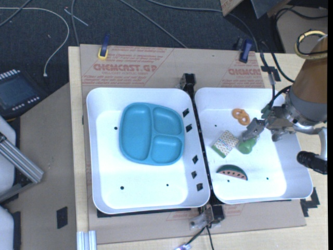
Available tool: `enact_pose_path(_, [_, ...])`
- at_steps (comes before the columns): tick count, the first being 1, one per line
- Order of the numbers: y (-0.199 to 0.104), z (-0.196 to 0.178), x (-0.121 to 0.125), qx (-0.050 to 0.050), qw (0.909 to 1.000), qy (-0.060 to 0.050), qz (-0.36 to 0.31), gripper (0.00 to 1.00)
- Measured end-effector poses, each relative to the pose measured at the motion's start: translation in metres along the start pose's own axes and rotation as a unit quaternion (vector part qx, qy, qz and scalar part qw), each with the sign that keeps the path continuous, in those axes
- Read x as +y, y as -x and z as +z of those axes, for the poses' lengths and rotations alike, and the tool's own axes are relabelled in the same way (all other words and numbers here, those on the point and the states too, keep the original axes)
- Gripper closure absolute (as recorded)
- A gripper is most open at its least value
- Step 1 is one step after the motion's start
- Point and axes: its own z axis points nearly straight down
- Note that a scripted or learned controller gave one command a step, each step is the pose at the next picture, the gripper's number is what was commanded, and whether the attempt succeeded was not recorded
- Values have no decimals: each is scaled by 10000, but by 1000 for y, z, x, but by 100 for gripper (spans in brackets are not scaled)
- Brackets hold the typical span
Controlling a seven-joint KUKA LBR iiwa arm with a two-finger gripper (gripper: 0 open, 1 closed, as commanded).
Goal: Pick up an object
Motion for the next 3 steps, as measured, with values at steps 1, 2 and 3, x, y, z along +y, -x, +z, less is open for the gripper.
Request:
enact_pose_path(1, [0,-6,3,-11,10000,66,-18,0])
enact_pose_path(2, [5,49,11,-8,10000,49,-13,0])
enact_pose_path(3, [-5,98,10,-2,10000,38,-14,0])
